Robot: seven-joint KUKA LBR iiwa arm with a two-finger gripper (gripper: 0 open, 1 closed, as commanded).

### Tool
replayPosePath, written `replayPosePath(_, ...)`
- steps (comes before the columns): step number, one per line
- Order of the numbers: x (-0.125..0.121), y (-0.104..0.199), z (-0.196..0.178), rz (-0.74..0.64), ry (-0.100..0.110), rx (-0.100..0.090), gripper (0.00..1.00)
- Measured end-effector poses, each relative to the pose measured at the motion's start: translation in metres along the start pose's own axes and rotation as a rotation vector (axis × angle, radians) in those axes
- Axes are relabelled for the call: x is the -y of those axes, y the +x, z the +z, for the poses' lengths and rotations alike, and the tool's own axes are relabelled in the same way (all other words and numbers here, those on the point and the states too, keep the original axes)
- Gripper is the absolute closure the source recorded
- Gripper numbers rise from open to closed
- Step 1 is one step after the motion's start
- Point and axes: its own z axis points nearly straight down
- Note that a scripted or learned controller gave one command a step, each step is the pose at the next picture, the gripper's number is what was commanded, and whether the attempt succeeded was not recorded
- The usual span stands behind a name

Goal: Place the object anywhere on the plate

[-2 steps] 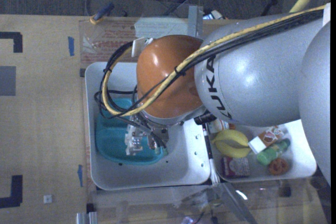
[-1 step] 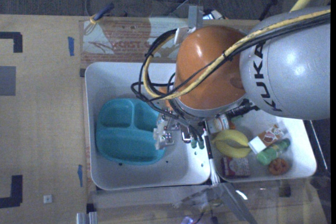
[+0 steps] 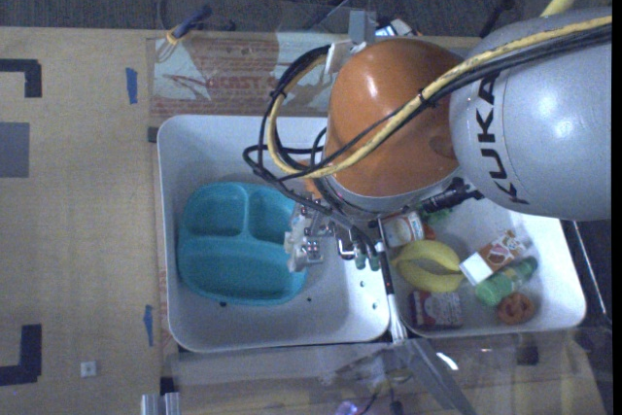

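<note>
A teal plate (image 3: 233,243) with divided compartments lies in the left white bin (image 3: 209,146). My gripper (image 3: 307,244) hangs over the plate's right edge, under the arm's orange band (image 3: 389,117). The wrist hides much of the gripper from above. A small pale shape shows at the gripper's tip against the plate's rim, and I cannot tell what it is. The big grey arm (image 3: 544,112) covers the space between the two bins.
The right bin (image 3: 569,306) holds a banana (image 3: 430,265), a green bottle (image 3: 505,285), a white and orange carton (image 3: 494,254), a red packet (image 3: 437,308), an orange round item (image 3: 515,308) and a small can (image 3: 401,230). Yellow and black cables (image 3: 282,126) loop over the left bin's far side.
</note>
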Motion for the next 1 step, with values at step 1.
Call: replayPosePath(1, -0.0451, 0.0030, 0.0121, -0.210, 0.001, -0.005, 1.00)
